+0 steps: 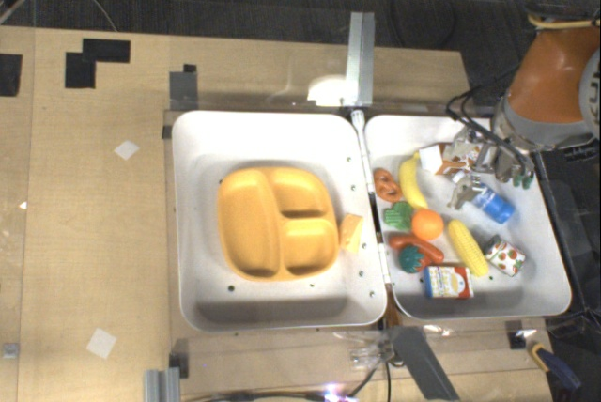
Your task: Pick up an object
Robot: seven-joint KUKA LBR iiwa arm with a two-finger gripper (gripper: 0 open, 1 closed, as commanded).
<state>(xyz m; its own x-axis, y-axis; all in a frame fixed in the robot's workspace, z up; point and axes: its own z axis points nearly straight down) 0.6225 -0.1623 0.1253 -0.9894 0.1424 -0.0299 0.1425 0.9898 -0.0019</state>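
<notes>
We see the desk (pixel 84 231) bearing two white bins: the left bin (pixel 188 203) holds a yellow divided plate (pixel 277 222), the right bin (pixel 549 269) a litter of toy food. Our hand (pixel 474 173) hovers near the right bin's far right corner, over a blue bottle (pixel 492 205); how far open it is we cannot tell, and nothing shows in its grip. We judge ourselves at the approach: next, descend squarely onto the bottle, clear of the corn cob (pixel 467 246) and banana (pixel 411 181).
</notes>
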